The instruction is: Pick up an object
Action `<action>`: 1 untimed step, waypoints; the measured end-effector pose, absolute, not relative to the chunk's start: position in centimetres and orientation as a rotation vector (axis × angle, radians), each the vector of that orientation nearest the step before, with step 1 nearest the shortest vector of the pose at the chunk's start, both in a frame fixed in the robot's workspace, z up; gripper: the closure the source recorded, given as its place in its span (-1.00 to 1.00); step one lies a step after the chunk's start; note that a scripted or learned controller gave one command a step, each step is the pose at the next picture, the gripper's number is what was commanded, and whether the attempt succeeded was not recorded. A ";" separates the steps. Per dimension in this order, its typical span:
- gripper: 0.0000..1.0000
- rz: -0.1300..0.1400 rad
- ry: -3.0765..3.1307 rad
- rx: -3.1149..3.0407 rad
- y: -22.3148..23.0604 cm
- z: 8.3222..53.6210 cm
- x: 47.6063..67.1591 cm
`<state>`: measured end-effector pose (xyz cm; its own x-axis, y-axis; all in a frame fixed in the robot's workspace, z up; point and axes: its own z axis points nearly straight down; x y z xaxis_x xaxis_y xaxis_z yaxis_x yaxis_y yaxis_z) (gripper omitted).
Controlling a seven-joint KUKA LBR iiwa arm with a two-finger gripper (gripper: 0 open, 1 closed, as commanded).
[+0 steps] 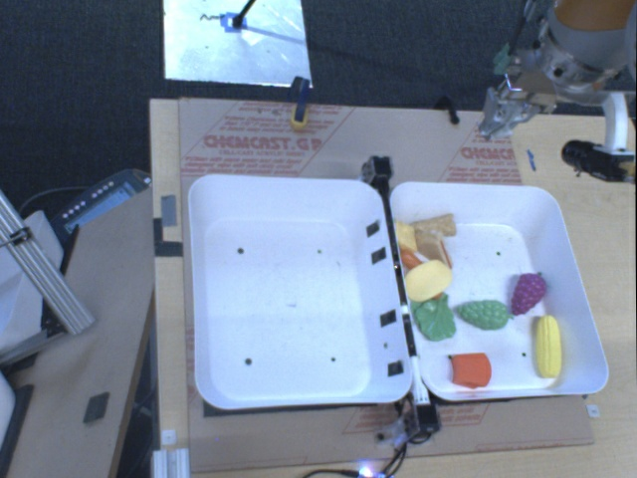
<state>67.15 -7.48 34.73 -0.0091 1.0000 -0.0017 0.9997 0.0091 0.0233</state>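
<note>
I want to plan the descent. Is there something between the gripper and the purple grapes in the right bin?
Nothing visible blocks the way. The gripper hangs above the bench beyond the right bin's far rim, and the grapes lie uncovered near its right wall. The corn and a green piece lie close by, but apart from them.

The arm [587, 18] is cut off by the top edge above its orange band. Below it the gripper [501, 118] is small and blurred, so how its jaws stand cannot be told. In the right bin [572, 257], against the wall shared with the left bin, an orange piece [409, 260] lies mostly hidden under the pale yellow piece [427, 280].
</note>
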 end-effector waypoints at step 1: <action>1.00 -0.012 2.229 2.227 -7.7 18.7 66.6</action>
<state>66.58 -7.70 18.66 -0.0011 1.0000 0.0014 0.9999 0.0012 -0.0119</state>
